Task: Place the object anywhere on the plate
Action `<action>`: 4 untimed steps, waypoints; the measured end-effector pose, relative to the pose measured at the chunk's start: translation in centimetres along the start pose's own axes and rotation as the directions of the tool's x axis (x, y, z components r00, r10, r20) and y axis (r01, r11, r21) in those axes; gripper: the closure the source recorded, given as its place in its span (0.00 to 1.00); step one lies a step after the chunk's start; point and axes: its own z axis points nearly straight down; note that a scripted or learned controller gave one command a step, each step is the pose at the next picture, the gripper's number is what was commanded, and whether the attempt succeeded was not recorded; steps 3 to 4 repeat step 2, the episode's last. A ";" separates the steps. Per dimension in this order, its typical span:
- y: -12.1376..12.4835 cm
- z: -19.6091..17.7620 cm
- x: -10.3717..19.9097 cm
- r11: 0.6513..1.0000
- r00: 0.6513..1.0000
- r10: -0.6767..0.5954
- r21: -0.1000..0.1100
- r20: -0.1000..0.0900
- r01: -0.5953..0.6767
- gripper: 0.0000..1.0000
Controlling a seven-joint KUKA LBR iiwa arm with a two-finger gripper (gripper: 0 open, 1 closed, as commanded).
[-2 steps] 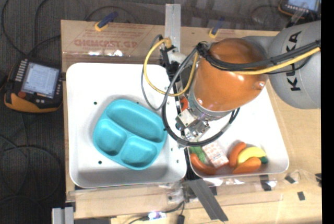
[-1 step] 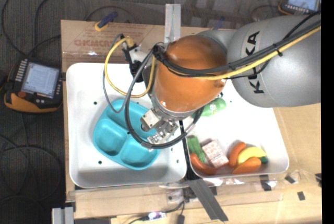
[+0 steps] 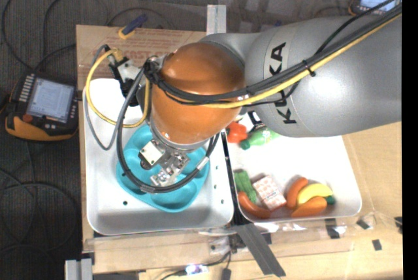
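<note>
**Arm hangs low over the blue plate**

The grey-and-orange arm [image 3: 196,93] reaches into the left bin [image 3: 104,207], its hand [image 3: 163,168] directly above the turquoise plate [image 3: 170,197]; whether it is clenched or released cannot be told, nor where the object is; toy food [image 3: 287,197] fills the right bin [image 3: 346,187]; any release is best made low and over the plate's middle

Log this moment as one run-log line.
arm: over left bin | gripper: above blue plate, grasp unclear | plate: in left bin | toy food: in right bin | placement: unconfirmed
</note>
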 end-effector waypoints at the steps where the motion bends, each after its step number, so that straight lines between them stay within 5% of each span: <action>1: 2.1 5.2 1.2 0.968 0.968 0.250 -0.001 -0.003 -0.250 1.00; 2: 3.7 9.9 4.9 0.950 0.950 0.311 0.029 0.005 -0.311 1.00; 4: 3.7 9.9 4.9 0.950 0.950 0.311 0.029 0.005 -0.311 1.00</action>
